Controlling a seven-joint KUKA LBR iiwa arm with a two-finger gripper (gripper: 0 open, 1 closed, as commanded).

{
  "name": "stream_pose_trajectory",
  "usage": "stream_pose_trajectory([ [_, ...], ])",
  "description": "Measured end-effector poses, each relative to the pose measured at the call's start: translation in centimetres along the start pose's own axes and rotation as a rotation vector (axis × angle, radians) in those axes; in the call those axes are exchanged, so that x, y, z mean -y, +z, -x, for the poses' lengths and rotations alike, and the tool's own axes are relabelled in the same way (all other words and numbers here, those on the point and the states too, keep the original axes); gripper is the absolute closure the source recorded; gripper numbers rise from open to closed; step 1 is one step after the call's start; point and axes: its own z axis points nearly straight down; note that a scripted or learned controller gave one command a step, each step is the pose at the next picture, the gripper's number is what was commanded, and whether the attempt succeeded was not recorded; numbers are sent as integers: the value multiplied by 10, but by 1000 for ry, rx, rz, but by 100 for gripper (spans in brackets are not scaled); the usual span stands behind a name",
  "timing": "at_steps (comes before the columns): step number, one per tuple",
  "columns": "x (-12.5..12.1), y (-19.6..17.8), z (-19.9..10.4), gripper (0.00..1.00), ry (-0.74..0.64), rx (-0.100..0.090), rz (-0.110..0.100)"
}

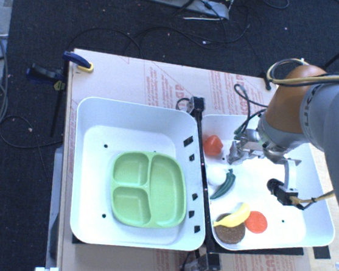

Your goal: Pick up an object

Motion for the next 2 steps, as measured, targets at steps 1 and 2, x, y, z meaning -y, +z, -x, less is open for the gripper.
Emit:
stream_pose_trajectory([
  [1,-6,-43,1,100,-1,-2,-4],
  [2,-16,-100,3,100,-1,-2,-3],
])
